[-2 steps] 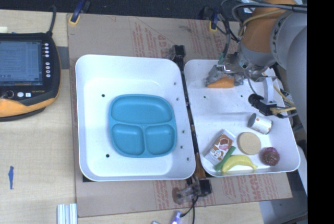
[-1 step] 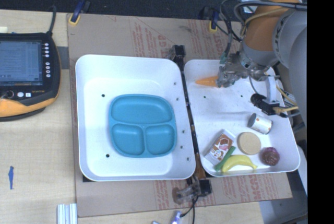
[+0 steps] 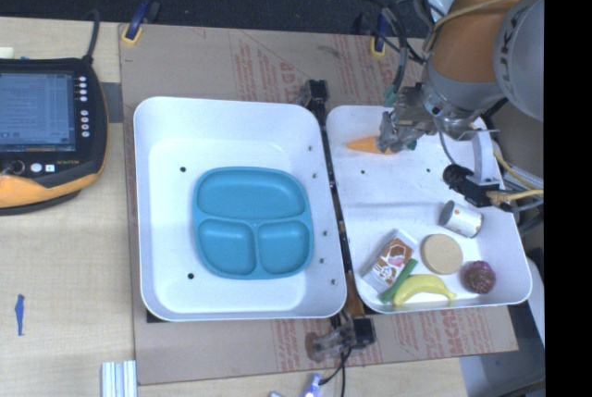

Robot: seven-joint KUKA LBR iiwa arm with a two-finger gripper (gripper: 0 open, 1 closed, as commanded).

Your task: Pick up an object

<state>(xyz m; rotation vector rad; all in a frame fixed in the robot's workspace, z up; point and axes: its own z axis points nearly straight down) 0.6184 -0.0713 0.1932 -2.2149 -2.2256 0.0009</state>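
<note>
My gripper (image 3: 400, 141) hangs low over the far end of the right bin (image 3: 370, 192), right at the thick end of an orange carrot (image 3: 362, 145) that lies on the bin floor and points left. Its fingers reach down beside the carrot. At the near end of that bin lie a small snack packet (image 3: 390, 260), a yellow banana (image 3: 425, 290), a tan round disc (image 3: 442, 253), a dark red ball (image 3: 479, 276) and a small white cylinder (image 3: 461, 218).
The left bin (image 3: 166, 145) holds a blue divided plate (image 3: 252, 221). A teach pendant (image 3: 46, 131) lies on the bench at the far left. Cables and a black fitting (image 3: 467, 184) hang off the arm over the right bin's far right side.
</note>
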